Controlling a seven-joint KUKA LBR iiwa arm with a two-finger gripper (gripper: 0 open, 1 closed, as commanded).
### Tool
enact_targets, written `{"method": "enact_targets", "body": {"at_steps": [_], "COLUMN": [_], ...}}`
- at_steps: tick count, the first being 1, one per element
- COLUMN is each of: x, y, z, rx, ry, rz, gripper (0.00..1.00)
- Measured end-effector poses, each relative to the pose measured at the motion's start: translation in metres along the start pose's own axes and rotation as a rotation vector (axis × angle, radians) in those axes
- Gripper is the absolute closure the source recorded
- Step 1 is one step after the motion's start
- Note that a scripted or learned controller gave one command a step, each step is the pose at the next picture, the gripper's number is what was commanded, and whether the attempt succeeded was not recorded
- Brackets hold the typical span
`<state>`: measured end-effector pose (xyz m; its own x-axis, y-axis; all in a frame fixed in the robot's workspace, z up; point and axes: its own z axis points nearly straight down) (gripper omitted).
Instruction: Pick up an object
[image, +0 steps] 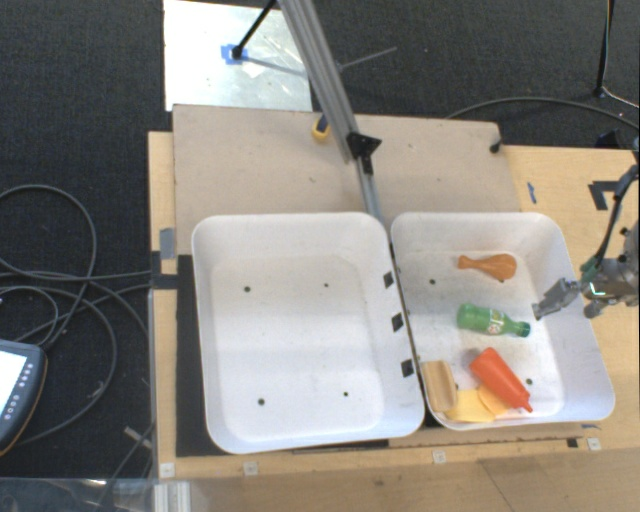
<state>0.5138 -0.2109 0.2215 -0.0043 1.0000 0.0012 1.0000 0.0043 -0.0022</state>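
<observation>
Mostly cut off at the right edge: gripper (572, 297), with one grey finger (556, 297) reaching in over the right bin (573, 398) at its right rim. Cannot tell whether spread or pressed together; nothing visible between. Just left of that finger, green bottle (491, 321) lying on its side mid-bin. Above it, brown drumstick-shaped toy (489, 265), apart from the bottle. Below, orange carrot-shaped piece (500, 379) tilted, overlapping a yellow item (472, 406) partly hidden beneath. Beside those, tan block (439, 384) against the left wall, shape hard to make out. Left bin (215, 400) alongside.
</observation>
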Motion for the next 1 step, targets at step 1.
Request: {"method": "enact_targets", "body": {"at_steps": [1], "x": [0.0001], "y": [0.0009], "z": [-0.0019], "rx": [-0.004], "ry": [-0.001], "rz": [0.0], "gripper": [0.0]}}
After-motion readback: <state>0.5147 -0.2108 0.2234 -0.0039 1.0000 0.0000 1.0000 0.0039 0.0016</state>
